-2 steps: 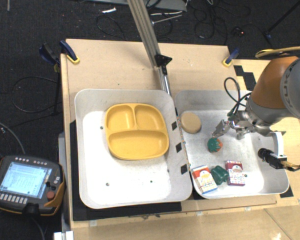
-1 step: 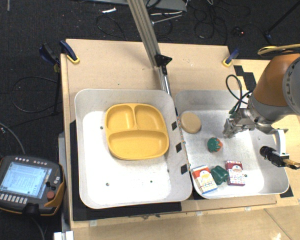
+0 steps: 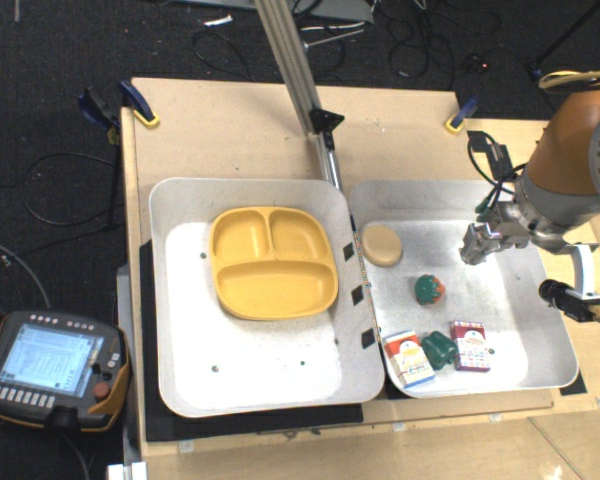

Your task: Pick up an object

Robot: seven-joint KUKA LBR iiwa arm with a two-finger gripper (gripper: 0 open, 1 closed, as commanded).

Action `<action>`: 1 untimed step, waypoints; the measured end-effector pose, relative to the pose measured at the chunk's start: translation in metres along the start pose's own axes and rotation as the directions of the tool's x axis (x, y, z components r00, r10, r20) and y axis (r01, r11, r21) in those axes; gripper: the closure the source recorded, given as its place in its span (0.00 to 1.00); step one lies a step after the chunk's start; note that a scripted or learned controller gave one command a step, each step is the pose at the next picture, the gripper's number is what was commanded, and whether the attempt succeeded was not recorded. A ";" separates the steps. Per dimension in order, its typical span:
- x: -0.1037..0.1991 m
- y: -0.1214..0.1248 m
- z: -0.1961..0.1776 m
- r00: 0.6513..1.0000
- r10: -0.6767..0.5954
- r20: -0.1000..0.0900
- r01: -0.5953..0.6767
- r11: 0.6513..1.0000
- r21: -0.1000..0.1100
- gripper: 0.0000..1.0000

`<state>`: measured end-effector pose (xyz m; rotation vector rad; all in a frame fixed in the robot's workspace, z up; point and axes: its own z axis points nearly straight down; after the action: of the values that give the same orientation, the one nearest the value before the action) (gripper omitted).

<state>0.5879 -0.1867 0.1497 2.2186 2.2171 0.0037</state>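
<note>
The right bin (image 3: pixel 540 368) holds a tan round bun-like object (image 3: pixel 382 245) at its upper left and a small red-and-green ball like a strawberry (image 3: pixel 429 289) near the middle. Along its front lie a white-and-orange box (image 3: pixel 408 358), a dark green piece (image 3: pixel 439 349) and a red-and-white carton (image 3: pixel 470 346). My gripper (image 3: pixel 477 245) hangs over the right bin's upper middle, right of the bun and above and to the right of the strawberry. It touches none of these objects.
A yellow divided tray (image 3: pixel 274 263) lies in the left bin (image 3: pixel 180 368). A metal pole (image 3: pixel 290 48) slants down to the ridge between the bins. A teach pendant (image 3: pixel 50 363) sits at the lower left, off the bench.
</note>
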 end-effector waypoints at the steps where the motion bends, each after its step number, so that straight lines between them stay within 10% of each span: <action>1: -0.002 -0.006 -0.047 1.000 -0.001 0.000 0.001 1.000 -0.001 1.00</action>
<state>0.5818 -0.1881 0.1964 2.2173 2.2172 0.0044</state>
